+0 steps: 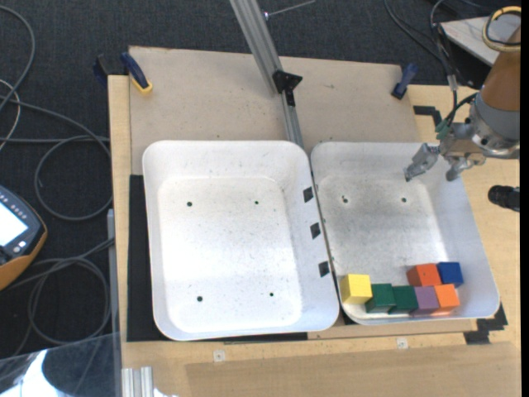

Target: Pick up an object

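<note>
– What are your fingers doing?
– My gripper [436, 165] hangs spread and bare over the right bin's [475, 230] far corner.
– And the target?
– 7 blocks crowd its near edge. The yellow block [357, 286] looks light, stiff; I'd pinch its 2 free flat sides.
</note>
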Available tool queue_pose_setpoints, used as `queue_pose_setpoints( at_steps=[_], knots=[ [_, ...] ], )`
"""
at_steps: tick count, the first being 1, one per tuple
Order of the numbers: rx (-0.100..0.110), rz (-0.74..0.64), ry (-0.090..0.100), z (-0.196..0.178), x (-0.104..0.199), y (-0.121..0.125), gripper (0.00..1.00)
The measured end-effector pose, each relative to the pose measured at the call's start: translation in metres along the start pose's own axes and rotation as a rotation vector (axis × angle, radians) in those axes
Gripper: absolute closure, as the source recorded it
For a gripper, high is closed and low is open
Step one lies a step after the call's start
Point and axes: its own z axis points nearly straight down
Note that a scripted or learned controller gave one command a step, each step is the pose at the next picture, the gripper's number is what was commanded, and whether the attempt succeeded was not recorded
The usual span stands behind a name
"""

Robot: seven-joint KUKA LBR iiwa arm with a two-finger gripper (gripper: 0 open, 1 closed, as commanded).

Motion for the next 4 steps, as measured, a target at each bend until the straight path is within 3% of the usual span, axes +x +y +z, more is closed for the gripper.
queue_pose_setpoints(
  at_steps=[1,2,3,4],
  knots=[
    [0.001,0.001,0.000,0.058,-0.006,-0.007,0.00],
    [-0.003,-0.001,-0.001,0.078,-0.006,-0.007,0.00],
    [-0.008,-0.001,-0.002,0.065,-0.006,-0.005,1.00],
    [-0.016,-0.002,-0.005,0.000,-0.002,-0.001,1.00]
  ],
)
